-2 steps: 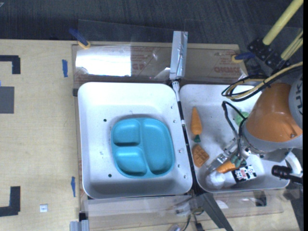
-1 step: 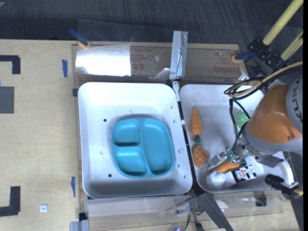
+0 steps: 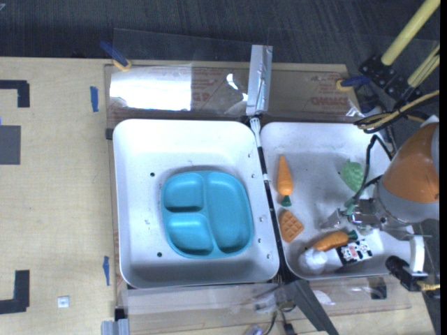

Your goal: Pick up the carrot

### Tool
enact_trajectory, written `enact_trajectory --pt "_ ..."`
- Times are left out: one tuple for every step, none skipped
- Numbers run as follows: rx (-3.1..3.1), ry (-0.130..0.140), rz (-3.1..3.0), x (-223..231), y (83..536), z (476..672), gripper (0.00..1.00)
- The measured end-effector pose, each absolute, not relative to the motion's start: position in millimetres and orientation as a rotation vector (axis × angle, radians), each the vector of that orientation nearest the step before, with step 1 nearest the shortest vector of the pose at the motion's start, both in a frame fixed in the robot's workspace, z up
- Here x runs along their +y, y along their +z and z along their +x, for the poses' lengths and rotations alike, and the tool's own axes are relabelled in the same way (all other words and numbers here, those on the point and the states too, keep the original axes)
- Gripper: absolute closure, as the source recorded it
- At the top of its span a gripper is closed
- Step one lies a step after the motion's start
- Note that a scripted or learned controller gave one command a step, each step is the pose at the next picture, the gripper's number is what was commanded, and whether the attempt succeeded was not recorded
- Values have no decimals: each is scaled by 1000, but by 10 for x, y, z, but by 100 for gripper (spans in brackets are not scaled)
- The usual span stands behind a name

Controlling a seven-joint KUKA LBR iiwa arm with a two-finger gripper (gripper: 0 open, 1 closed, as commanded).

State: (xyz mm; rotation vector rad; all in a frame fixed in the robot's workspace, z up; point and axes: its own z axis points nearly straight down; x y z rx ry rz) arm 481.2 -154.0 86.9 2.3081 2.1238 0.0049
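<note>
The carrot (image 3: 283,176) is orange with a small green top at its near end. It lies lengthwise along the left wall of the right bin (image 3: 314,142). My gripper (image 3: 352,218) hangs low over the near right part of that bin, well to the right of the carrot and apart from it. Its metal tip sits just above a second elongated orange piece (image 3: 331,241). Whether it touches that piece I cannot tell.
An orange waffle-like piece (image 3: 290,224), a white lump (image 3: 313,259), a black-and-white item (image 3: 353,251) and a green leafy piece (image 3: 353,174) share the right bin. In the left bin (image 3: 133,187) sits a blue divided plate (image 3: 207,211). Cables and a yellow pole stand at the far right.
</note>
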Motion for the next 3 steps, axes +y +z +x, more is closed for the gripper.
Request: enact_trajectory --pt "2473 5 1936 -951 883 4809 0" --pt "2468 8 1933 -958 996 4825 100" --pt "2468 7 1934 -958 991 4822 0"
